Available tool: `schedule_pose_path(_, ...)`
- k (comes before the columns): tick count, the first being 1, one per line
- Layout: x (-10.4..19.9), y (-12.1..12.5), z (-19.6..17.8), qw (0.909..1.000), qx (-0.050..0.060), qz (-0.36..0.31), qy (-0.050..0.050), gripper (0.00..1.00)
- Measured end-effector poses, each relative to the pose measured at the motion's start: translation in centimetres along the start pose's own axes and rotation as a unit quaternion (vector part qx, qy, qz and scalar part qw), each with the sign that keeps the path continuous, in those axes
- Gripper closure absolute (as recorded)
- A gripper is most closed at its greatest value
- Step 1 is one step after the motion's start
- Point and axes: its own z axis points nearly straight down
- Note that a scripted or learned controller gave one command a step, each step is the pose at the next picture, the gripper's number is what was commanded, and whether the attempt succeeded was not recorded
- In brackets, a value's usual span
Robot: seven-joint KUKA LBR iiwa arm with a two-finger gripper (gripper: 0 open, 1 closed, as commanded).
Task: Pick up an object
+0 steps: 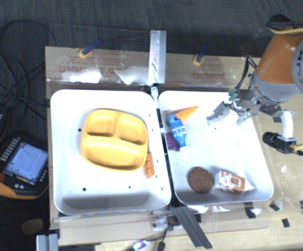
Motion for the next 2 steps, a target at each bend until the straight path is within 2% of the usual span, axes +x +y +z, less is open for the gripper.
schedule_pose_path(1,3.3,3.7,12.3,0.9972,-0.006,-0.074,-0.003,0.00)
schedule_pose_path(2,3.8,8.3,12.4,0.9886,0.000,-0.151,-0.005,0.00)
